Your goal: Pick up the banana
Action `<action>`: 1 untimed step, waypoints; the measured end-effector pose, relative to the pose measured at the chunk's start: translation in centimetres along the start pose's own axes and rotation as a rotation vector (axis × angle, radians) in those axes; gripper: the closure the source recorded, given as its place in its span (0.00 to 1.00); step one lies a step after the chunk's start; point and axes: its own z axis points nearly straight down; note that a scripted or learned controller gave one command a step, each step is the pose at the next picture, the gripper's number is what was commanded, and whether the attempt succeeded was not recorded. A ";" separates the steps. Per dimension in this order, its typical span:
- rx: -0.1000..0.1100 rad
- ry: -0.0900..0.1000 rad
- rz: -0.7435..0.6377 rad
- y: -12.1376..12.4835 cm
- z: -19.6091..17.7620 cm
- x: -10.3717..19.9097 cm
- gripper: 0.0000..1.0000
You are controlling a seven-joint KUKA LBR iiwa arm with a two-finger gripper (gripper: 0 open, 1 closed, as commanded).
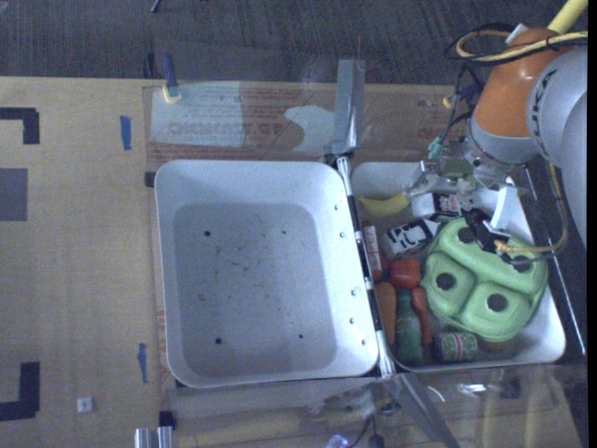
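The banana (pixel 381 204) is yellow and lies along the far left wall of the right bin (pixel 550 339), curving toward the right. My gripper (pixel 437 192) is low over the bin's far side, just right of the banana's right end and close against it. The grey wrist with its orange band (pixel 508 96) rises behind it toward the upper right. Whether the banana is touched is not clear from this angle.
Packed in the right bin are a large green moulded piece (pixel 485 286), a black-and-white carton (pixel 410 237), a red tomato (pixel 404 272), a green bottle (pixel 408 327), an orange carrot (pixel 385 299) and a small can (pixel 454 345). The left bin (pixel 252 180) adjoins it.
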 end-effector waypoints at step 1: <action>0.001 -0.005 -0.034 1.1 1.7 2.8 0.00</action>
